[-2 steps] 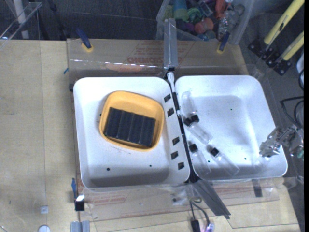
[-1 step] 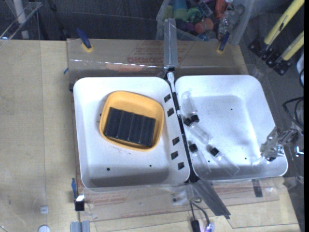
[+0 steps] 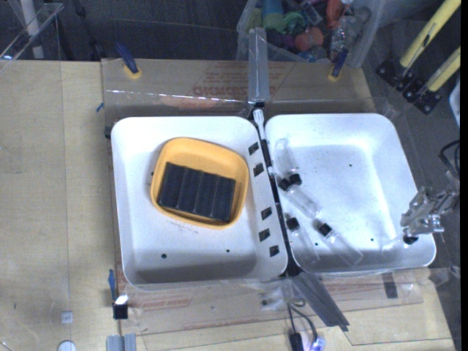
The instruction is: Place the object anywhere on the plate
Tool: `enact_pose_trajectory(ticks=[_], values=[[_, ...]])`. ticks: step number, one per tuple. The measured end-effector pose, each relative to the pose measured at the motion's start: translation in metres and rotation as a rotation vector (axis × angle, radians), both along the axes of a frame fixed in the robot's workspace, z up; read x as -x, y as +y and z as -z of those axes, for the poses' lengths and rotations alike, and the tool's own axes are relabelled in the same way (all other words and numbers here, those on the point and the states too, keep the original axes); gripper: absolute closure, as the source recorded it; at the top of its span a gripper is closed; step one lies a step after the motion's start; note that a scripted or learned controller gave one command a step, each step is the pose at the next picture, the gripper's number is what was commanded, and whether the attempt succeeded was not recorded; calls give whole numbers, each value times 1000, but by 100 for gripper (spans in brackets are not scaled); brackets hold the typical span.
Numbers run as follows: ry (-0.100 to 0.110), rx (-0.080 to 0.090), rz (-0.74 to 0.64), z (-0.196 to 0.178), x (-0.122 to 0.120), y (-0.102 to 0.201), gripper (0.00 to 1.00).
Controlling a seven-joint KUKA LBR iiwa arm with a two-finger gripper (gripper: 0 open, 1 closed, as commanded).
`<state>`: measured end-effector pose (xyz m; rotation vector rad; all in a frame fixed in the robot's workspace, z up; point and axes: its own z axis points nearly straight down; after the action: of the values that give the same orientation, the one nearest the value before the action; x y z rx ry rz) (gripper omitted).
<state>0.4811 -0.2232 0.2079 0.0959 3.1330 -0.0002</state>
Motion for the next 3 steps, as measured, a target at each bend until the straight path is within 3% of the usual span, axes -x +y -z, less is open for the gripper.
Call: enact_pose_trajectory(ticks=[1,2,3], values=[[0,0,-122,24,-26,-1,100],[-4,5,-274,117,-49,-3,100],[-29,11,-390,114,-17,4,100]])
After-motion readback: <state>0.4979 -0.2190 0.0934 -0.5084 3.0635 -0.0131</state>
